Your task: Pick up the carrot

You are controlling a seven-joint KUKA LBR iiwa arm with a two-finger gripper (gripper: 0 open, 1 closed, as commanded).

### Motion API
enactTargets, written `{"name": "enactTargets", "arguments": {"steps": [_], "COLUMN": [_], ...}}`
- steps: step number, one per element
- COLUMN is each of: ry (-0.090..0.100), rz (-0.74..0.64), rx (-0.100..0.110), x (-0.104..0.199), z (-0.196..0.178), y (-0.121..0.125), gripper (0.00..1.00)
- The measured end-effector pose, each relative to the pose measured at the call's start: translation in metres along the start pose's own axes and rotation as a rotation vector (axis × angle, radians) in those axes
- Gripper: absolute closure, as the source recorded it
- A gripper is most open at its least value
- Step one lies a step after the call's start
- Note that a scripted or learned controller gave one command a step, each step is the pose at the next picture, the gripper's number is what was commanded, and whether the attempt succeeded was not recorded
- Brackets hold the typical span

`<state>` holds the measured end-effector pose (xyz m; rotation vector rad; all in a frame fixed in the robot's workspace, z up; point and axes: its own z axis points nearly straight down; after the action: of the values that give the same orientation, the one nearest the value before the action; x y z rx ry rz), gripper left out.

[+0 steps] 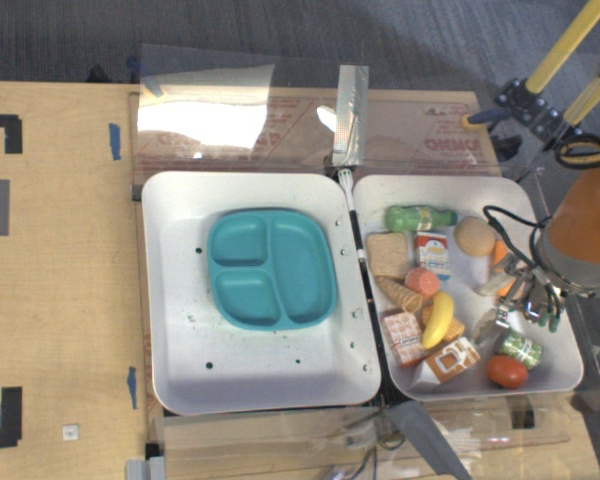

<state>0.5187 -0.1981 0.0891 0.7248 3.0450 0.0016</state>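
— Carrot (497, 251) location? 
— Right bin (565, 368), upper right part: an orange sliver just right of the tan bun (474, 236), partly hidden by the arm's cables.
— And the gripper (508, 306)?
— Low over the right bin, just below the carrot, above the green can (521, 349) and red tomato (507, 371). Whether it's open or closed, I cannot tell; cables and wrist blur it.
— Left side of the frame?
— A teal divided plate (273, 267) lies in the left bin (170, 298). Banana (439, 318) sits mid right bin

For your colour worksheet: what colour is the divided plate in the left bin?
Teal, a blue-green; the plate shows plainly in the camera view.
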Motion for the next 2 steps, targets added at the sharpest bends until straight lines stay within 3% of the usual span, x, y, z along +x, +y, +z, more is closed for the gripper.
{"name": "enactTargets", "arguments": {"steps": [1,2], "ry": [-0.011,0.000], "rz": [-0.002,0.219], "rx": [-0.001,0.002], "x": [-0.003,-0.090], "z": [-0.013,0.001], "y": [0.001,0.018], "gripper": [1.00,1.00]}}
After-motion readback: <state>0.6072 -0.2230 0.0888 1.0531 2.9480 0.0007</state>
